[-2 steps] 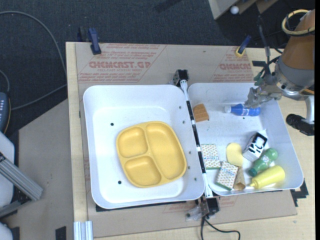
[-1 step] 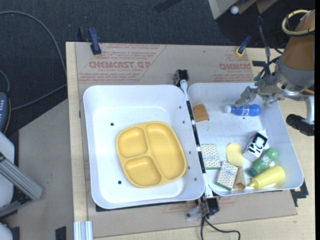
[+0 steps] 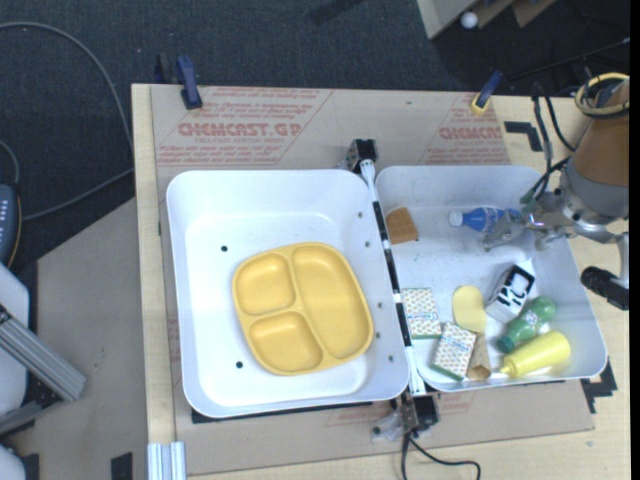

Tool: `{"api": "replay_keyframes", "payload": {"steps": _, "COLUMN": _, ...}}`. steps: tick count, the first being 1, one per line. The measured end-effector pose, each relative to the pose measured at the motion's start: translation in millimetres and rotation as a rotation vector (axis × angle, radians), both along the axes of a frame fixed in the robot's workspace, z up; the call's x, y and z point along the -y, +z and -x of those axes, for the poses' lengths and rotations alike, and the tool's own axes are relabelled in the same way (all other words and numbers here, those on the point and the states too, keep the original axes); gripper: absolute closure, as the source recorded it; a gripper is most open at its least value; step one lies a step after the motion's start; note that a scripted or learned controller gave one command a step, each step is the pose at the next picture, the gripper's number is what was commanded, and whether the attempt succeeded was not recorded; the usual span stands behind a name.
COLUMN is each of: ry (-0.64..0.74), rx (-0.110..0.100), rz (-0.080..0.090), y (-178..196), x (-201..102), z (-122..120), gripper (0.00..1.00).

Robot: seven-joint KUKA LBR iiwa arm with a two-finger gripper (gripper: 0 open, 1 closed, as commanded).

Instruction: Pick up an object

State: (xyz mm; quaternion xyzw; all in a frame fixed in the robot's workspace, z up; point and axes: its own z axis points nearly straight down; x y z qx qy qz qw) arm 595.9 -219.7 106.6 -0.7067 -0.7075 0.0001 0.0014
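Blue bottle [image 3: 487,217] lying in the right bin [image 3: 437,183], the hand [image 3: 507,230] hovering right over it.
I can't tell how the hand is set; a yellow tray [image 3: 302,307] is sitting in the left bin [image 3: 200,268].

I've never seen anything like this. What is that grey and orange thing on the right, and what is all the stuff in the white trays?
You are looking down from a camera fixed above a bench. The grey and orange thing is a robot arm reaching in from the right; its gripper hovers by a blue bottle. The left bin holds a yellow divided plate. The right bin holds small items: a brown block, patterned boxes, a green bottle and a yellow bottle.
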Motion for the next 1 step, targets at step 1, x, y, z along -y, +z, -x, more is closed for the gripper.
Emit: {"api": "replay_keyframes", "payload": {"steps": 1, "ry": -0.002, "rx": 0.011, "rz": 0.007, "y": -18.7, "x": -35.0, "z": 39.6, "gripper": 0.0}}
